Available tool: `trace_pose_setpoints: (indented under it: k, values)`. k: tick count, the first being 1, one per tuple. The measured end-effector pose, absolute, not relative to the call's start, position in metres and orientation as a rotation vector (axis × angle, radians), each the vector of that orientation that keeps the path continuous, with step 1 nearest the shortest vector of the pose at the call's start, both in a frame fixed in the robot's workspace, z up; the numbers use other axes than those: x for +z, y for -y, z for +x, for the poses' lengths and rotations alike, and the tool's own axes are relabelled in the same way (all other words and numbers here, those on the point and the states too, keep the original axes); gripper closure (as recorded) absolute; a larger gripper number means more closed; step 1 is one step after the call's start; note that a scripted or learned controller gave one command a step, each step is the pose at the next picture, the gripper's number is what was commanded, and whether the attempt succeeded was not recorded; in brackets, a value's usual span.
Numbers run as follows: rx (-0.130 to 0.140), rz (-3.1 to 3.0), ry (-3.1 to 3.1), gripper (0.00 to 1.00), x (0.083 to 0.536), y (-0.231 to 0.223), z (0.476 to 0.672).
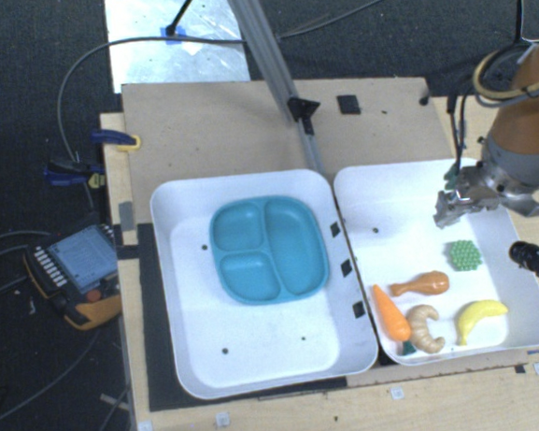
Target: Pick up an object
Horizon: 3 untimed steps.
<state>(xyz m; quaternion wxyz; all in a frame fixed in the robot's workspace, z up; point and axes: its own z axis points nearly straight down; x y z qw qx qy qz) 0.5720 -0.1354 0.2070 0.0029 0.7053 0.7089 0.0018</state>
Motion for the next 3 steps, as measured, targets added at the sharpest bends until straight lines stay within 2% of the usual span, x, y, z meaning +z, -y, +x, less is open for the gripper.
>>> trace_pose_setpoints:
  k: [1,3]
  values:
    - [0.005,2.212,-2.225,1.00,0.238,0.135,0.573]
    - [0.004,2.210,-2.232,1.00,0.250,0.025,0.575]
